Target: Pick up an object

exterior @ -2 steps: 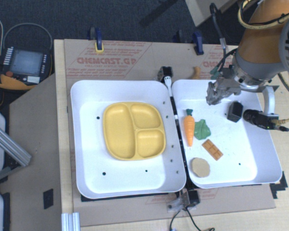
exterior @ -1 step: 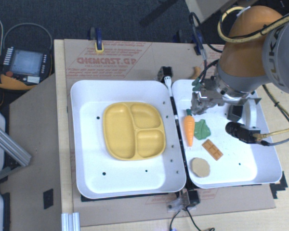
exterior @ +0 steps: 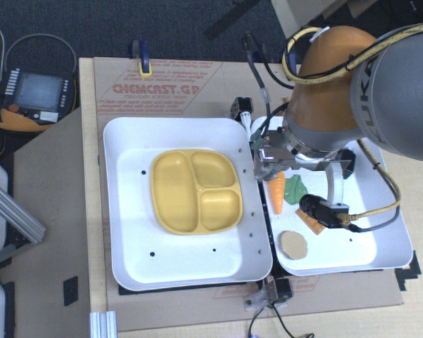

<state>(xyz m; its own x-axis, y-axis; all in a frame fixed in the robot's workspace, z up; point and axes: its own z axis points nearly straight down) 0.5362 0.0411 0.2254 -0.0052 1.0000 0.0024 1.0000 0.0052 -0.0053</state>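
The arm (exterior: 352, 83) reached in from the right and hung low over the right bin (exterior: 388, 248), w/ its bulk covering most of that bin's upper half. The left bin (exterior: 127, 189) held a yellow tray (exterior: 196, 190) w/ three compartments, nothing in them, well apart from the work. The gripper (exterior: 271, 162) sat at the right bin's left wall, just above the carrot (exterior: 276, 194); whether it was spread or closed couldn't be told, since the wrist hid that part, and nothing showed as held. The carrot lay lengthwise, point toward the near side, touching or nearly touching a green piece (exterior: 294, 189) on its right. A brown piece (exterior: 309, 221) lay partly under a black fitting, and a tan disc (exterior: 293, 244) sat nearer the front, apart from the rest. Judgement: carrot was the likely target, approach stage, not grasped yet. To do it well, probably come straight down on the carrot's thick end, close across its narrow width, keep clear of the bin wall on the left and the green piece on the right. Risk: the carrot rolls or a finger catches the wall. Lift slow, check it's really gripped.
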